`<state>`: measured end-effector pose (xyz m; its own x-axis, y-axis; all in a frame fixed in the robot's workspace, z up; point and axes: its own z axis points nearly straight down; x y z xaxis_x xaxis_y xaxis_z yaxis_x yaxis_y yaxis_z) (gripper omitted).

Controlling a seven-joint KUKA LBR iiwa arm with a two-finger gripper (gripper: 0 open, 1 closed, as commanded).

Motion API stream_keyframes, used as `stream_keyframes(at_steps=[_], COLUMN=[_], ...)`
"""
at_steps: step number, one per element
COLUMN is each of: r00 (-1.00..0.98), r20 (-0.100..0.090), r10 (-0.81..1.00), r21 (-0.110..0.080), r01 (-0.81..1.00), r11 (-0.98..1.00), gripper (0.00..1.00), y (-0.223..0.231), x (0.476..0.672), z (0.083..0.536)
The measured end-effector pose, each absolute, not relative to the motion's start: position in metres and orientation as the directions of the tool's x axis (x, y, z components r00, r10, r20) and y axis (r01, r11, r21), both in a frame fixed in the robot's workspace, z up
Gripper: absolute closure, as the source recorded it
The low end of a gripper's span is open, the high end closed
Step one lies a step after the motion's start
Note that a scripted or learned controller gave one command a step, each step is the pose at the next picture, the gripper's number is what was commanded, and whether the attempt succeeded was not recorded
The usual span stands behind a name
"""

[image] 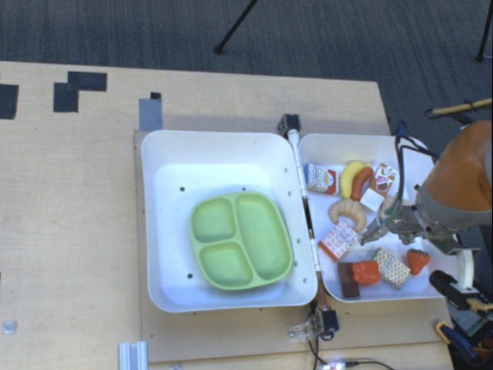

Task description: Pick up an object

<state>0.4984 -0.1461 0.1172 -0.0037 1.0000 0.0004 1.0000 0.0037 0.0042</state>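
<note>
The right bin (pixel 339 291) holds several small toy foods. A tan croissant (pixel 349 212) lies in the middle, with a red-and-white checked packet (pixel 337 241) just below it. Behind them are a blue-and-red carton (pixel 321 178), a yellow banana (pixel 352 177), a red piece (pixel 363 182) and a white-and-red packet (pixel 384 177). My gripper (pixel 377 223) hangs low over the bin just right of the croissant. Its fingers are spread open and nothing shows between them.
Along the bin's front lie a brown block (pixel 348 278), a red item (pixel 366 271), a checked box (pixel 393 268) and an orange-red piece (pixel 417 261). The left bin (pixel 166 206) carries a green divided plate (pixel 240 240). A central rail (pixel 303 199) separates the bins.
</note>
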Motion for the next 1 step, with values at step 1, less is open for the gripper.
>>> stream_keyframes(at_steps=[1], r00=[0.002], r20=[-0.009], r10=[1.000], r21=[0.017], r01=[1.000], r11=[-0.002], gripper=[0.00], y=[-0.0984], x=[0.4908], z=[0.0899])
